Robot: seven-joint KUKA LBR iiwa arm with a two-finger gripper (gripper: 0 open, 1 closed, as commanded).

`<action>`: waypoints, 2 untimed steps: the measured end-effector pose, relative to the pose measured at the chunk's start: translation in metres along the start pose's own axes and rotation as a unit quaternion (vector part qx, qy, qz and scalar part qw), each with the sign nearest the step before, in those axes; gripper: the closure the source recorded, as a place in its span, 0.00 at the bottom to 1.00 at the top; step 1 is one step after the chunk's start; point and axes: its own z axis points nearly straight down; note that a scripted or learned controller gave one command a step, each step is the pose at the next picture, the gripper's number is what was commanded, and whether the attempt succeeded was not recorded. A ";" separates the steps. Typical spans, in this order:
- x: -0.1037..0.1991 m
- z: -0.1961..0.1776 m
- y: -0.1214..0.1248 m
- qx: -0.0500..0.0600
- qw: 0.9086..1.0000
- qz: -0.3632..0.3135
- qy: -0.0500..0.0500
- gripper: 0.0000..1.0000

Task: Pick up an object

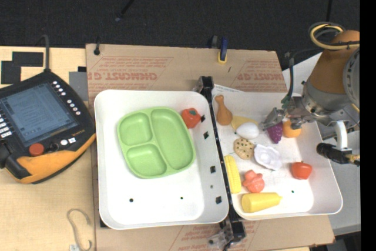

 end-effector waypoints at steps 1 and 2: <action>-0.001 -0.009 0.000 0.001 1.000 -0.001 0.000 1.00; -0.002 -0.072 0.005 0.004 1.000 0.003 -0.001 1.00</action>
